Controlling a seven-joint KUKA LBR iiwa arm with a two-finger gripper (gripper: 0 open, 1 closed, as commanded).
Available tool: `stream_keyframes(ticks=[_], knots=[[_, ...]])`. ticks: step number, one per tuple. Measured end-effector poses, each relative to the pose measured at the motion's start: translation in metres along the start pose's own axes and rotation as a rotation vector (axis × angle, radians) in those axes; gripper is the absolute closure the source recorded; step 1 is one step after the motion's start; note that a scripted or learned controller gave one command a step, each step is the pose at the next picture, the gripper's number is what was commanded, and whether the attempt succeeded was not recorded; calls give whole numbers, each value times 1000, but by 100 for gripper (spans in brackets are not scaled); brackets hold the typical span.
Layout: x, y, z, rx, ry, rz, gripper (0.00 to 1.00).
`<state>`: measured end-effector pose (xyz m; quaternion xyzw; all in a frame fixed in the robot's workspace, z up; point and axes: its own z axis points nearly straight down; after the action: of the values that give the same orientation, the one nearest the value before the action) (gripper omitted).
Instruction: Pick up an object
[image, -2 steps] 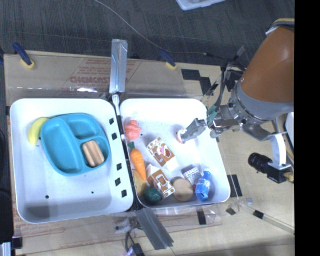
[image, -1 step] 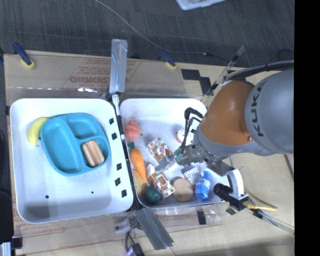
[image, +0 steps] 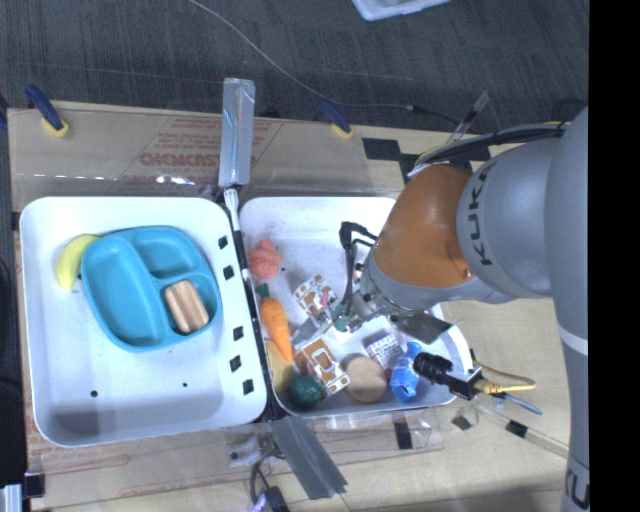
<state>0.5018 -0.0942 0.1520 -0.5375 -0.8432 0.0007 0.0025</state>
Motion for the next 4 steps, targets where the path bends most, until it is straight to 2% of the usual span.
stream_keyframes(ticks=[1, 2, 3, 4], knots=[[-38, 42, 44, -29, -15, 302, 0], [-70, 53, 42, -35, -23, 194, 0], [-34, 2, 43, -44, -38, -59, 0], [-38, 55, 16, -7, -5, -132, 0]])
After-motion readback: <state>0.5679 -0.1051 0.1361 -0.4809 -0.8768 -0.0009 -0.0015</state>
